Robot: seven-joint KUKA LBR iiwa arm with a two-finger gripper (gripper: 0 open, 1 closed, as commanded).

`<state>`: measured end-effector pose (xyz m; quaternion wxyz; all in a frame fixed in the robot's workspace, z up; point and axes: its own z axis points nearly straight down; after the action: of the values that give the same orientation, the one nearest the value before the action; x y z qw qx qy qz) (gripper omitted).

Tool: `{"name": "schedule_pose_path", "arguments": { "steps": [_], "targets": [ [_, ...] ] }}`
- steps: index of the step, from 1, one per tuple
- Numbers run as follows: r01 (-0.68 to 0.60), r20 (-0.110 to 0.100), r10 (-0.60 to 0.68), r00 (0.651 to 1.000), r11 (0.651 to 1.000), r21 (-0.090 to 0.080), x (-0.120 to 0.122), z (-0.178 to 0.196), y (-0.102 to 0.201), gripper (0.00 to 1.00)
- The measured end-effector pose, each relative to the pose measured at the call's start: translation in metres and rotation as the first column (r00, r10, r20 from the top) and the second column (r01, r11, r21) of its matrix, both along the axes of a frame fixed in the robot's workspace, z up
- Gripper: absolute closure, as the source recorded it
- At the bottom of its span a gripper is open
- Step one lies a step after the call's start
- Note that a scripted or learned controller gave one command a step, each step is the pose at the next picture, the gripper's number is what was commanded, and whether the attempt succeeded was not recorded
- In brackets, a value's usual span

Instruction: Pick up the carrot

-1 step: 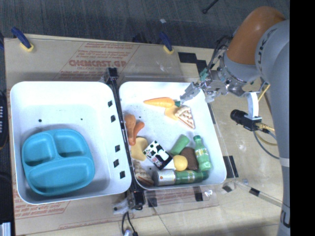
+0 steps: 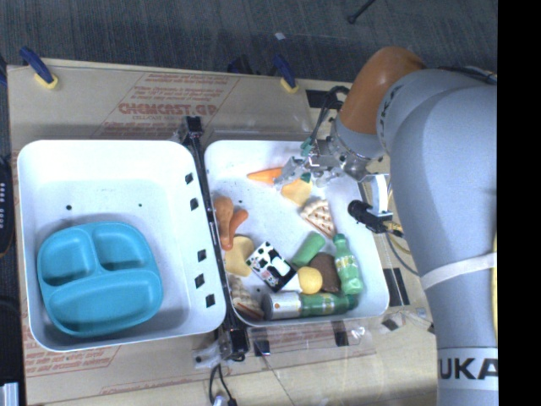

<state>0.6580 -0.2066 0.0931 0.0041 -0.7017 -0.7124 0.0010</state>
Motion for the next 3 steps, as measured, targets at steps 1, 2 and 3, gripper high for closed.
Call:
{"name": "schedule_pose_path", "arguments": {
  "steps": [1, 2, 3],
  "targets": [
    [0.199, -0.015, -0.199, 0.98, 0.98, -0.006, -0.004, -0.003, 0.028, 0.0],
    [0.191, -0.019, -0.191, 0.981, 0.982, -0.004, -0.003, 0.007, 0.029, 1.0],
    [0.19, -0.02, -0.19, 0.982, 0.982, -0.004, -0.003, 0.007, 0.03, 0.0]
  ]
}}
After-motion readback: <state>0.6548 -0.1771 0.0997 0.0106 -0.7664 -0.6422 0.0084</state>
